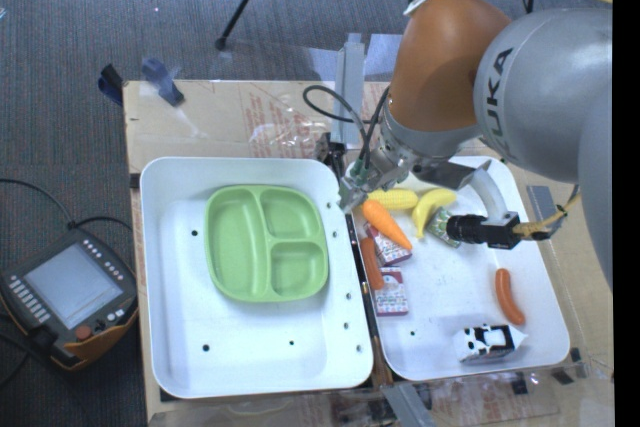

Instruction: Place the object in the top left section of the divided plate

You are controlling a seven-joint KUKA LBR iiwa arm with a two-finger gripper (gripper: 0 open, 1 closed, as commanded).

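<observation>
A light green divided plate lies in the left white bin, with one long section on its left and two smaller ones on its right. My gripper hangs over the left edge of the right bin, close to the wall between the bins. Just right of and below it lie an orange carrot and a yellow corn cob. The arm's wrist hides part of the gripper, and I see nothing clearly held in it.
The right bin also holds a banana, a red sausage, a black-and-white cow-patterned box, two small packets and a slim orange piece. A teach pendant sits on the floor at the left.
</observation>
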